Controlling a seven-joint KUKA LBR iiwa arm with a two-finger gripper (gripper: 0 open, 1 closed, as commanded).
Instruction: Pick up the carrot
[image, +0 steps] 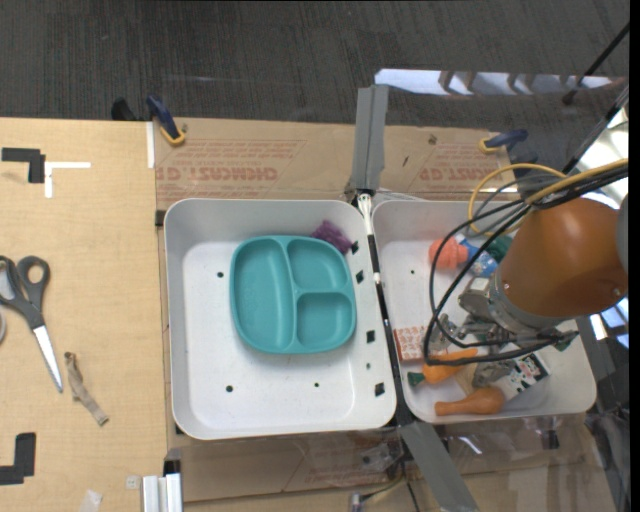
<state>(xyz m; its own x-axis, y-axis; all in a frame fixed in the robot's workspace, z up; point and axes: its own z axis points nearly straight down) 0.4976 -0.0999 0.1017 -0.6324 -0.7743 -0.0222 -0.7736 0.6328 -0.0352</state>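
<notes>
Carrot (440, 374) lies in the right bin (415, 262), near its front wall and just beside the divider between the bins, its orange body pointing toward the arm. The gripper (478, 338) hangs low over the clutter just right of the carrot, but cables and the wrist hide its tips, so I cannot tell its state or whether it has anything. To do this step well, I judge the grip should close across the carrot's thick middle, square to its length, clear of the bin wall and the neighbours. Just in front of the carrot lies a tan gourd-like piece (470, 403); behind it a printed card (409, 343). The left bin (190, 330) holds a teal tray (292, 295) and a small purple piece (333, 236) at the tray's far edge.
</notes>
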